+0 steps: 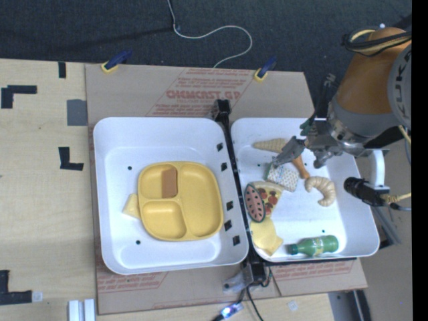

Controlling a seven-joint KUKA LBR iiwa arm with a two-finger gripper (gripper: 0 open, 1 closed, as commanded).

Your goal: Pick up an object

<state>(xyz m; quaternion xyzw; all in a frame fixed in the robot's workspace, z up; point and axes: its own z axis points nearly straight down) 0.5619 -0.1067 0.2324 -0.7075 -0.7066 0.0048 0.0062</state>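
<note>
A small orange carrot-shaped toy [302,166] lies near the far edge of the right white bin [358,246], 1 of 2 on the bench, just beside a speckled grey wedge [283,176] and a tan plastic croissant [323,189]. The grey arm's tool [304,151] hangs over it; whether it is spread or holding anything cannot be told here. The crowding is the risk: a descent slightly off could nudge the wedge or croissant, or close on 2 things and slip.
</note>
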